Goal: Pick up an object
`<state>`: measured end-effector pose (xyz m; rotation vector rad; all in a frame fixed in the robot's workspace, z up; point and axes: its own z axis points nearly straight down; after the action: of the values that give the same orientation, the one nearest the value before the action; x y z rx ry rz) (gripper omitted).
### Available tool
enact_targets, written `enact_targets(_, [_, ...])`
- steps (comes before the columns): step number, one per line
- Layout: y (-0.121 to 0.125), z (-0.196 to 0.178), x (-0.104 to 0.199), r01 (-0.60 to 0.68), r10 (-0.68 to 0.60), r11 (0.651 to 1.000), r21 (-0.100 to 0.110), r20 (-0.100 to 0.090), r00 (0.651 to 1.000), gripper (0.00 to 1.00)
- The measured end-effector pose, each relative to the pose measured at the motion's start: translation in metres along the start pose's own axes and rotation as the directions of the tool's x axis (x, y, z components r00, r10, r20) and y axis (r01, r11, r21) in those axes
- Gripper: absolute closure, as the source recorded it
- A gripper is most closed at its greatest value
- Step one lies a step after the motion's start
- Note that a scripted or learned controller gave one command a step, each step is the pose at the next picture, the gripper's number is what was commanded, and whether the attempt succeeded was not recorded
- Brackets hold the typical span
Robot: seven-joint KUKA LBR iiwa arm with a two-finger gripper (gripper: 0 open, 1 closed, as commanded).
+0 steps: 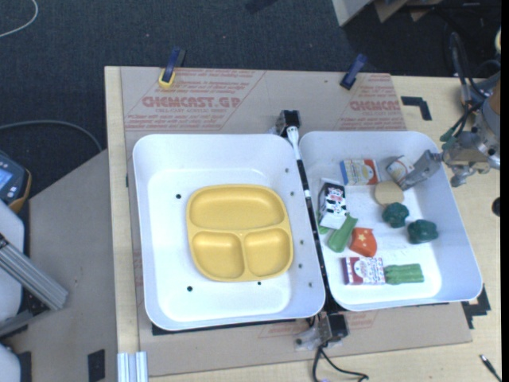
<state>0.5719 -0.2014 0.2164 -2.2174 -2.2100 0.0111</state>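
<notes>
Two shallow white bins sit side by side on a brown board. The left bin [151, 213] holds a yellow divided tray [238, 231] with three compartments, lying flat near the bin's centre. The right bin [465, 261] holds the loose items. Near its back wall a small carton with blue and orange print [359, 171] lies flat; just right of it a tan round piece [388, 192] lies near the gripper [413, 172]. A black-and-white carton [333, 203] lies by the bin's left wall, with a light green elongated piece [342, 234] just below it and a red-orange piece [363, 242] touching or nearly touching that one on its right. Two dark green lumps [395, 213] [422, 230] lie near each other toward the right side. Toward the front wall a red-and-white packet [363, 270] lies flat, with a bright green block [404, 274] at its right end. The arm enters from the right, and the gripper hangs low over the back right part of the right bin, close to the tan round piece. Whether it touches that piece cannot be told. Finger state: cannot tell, the tip being too small and blurred. Nothing can be made out in its grip. Two clamps, one yellow [168, 76] and one blue [352, 73], hold the board's back edge.
</notes>
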Motion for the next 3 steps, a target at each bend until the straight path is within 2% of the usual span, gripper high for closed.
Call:
enact_targets(1, [0.003, -0.007, 0.0, 0.003, -0.003, 1.0, -0.013, 0.003, 1.0, 0.0])
enact_targets(2, [0.01, 0.039, -0.001, 0.004, -0.004, 1.0, -0.006, 0.001, 1.0, 0.0])
enact_targets(3, [0.007, 0.097, 0.009, 0.004, -0.004, 1.0, -0.005, -0.001, 1.0, 0.0])
